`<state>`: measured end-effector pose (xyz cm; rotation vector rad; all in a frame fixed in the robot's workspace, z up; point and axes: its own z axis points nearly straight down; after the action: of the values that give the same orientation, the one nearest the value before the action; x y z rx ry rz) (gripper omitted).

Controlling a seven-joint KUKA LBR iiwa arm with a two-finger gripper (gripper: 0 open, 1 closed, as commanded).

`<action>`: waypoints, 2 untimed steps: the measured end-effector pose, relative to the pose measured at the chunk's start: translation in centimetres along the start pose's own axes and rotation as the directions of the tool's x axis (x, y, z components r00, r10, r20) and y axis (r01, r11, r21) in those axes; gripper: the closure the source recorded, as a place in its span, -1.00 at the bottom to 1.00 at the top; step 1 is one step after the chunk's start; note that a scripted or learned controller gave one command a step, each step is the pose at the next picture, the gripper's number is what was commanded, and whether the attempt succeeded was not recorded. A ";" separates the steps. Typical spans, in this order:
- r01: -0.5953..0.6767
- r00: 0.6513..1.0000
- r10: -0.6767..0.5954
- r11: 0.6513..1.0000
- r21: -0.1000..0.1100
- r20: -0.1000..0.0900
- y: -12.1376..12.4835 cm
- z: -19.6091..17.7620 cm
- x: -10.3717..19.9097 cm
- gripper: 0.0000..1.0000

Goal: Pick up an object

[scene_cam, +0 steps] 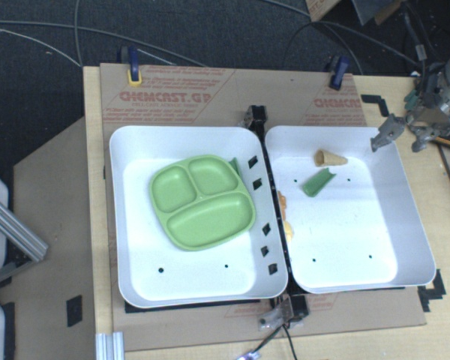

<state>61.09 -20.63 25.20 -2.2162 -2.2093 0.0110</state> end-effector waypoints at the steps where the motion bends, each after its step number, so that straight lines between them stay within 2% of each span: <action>1: 0.004 1.000 -0.004 1.000 -0.013 0.003 0.2 -0.8 0.1 -1.00; 2: 0.003 1.000 -0.003 1.000 -0.009 0.002 0.0 3.4 0.0 -1.00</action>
<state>61.08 -20.60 21.80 -2.2182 -2.2180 0.0037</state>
